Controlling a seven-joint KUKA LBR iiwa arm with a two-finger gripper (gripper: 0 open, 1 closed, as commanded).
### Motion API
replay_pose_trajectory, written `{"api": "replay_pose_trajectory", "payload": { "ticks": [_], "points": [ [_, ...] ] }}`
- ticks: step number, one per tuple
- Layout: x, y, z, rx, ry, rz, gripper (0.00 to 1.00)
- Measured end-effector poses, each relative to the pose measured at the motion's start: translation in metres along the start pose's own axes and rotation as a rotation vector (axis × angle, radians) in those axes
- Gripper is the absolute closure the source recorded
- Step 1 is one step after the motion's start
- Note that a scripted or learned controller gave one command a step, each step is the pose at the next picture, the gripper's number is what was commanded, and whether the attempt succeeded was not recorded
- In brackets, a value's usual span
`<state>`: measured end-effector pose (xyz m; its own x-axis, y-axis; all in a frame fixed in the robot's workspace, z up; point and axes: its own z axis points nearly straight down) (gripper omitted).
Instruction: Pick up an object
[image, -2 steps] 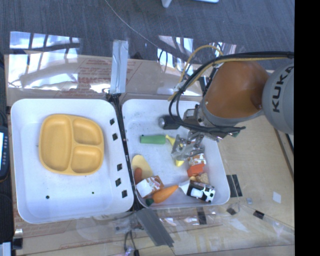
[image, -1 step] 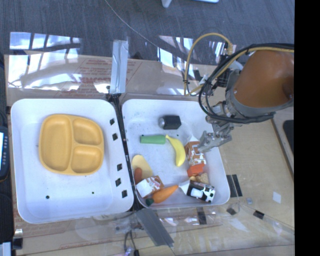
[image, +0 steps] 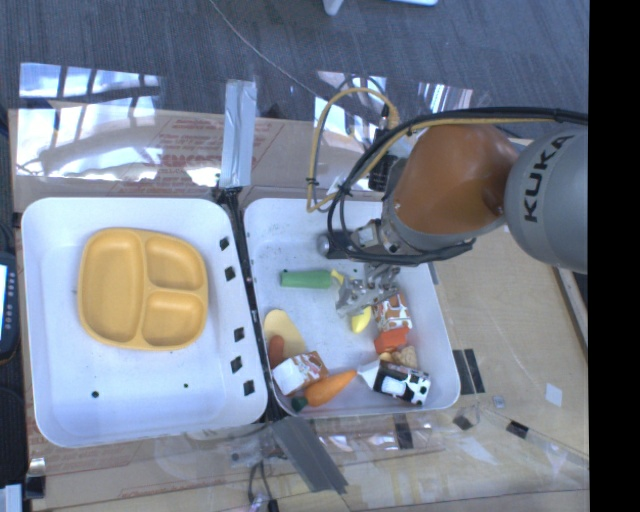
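My gripper (image: 357, 296) hangs low in the right bin (image: 290, 225), below the orange wrist band of the arm (image: 450, 185). A small yellow piece (image: 360, 321) lies right under it. To its left lies a green bar (image: 308, 279). An orange-and-white packet (image: 394, 314) sits just to its right, with an orange lump (image: 391, 341) below that. Nothing visibly hangs from the gripper.
At the right bin's front lie a carrot (image: 331, 386), a black-and-white toy (image: 403, 384), a white-and-brown box (image: 297, 371) and a yellow banana-like piece (image: 284, 325). The left bin (image: 60, 400) holds a yellow divided plate (image: 143, 288). Cables loop above the arm.
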<state>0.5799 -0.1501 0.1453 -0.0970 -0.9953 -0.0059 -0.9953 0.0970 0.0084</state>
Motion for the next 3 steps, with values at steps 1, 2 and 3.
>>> {"api": "replay_pose_trajectory", "payload": {
  "ticks": [1, 2, 3],
  "points": [
    [0.064, 0.034, 0.054, 0.004, 0.005, -0.405, 1.0],
    [0.063, 0.034, 0.054, 0.004, 0.004, -0.405, 0.0],
    [0.049, -0.015, 0.053, 0.006, 0.005, -0.569, 0.0]
  ]
}}
